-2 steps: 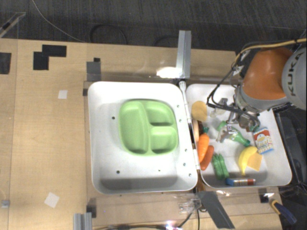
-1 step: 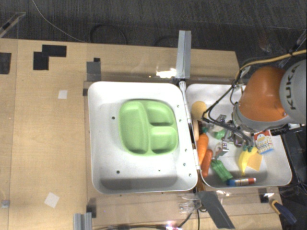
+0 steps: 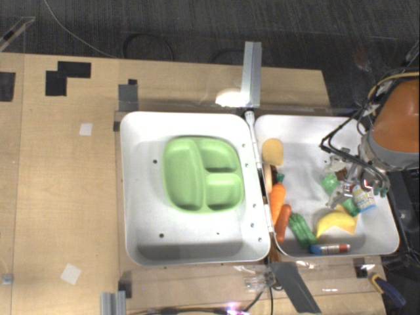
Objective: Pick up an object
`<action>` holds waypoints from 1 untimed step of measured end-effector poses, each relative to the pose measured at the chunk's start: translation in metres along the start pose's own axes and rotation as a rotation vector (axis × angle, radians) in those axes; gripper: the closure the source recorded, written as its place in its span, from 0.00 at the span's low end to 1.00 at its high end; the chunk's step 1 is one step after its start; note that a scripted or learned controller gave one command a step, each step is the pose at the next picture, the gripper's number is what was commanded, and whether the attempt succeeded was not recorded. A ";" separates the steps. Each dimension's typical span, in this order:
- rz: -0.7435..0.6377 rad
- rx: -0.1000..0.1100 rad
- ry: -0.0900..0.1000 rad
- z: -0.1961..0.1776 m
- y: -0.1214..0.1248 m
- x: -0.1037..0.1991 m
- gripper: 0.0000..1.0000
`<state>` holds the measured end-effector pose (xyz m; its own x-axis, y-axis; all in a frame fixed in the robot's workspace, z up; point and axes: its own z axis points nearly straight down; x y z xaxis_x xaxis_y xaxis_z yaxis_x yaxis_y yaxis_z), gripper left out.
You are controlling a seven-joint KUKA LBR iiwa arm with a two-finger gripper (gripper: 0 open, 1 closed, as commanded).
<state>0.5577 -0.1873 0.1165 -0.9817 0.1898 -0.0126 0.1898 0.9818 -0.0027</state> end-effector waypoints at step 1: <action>0.098 -0.002 -0.008 0.026 -0.025 0.049 0.00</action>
<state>0.5051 -0.2031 0.0905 -0.9583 0.2849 -0.0206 0.2849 0.9585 0.0006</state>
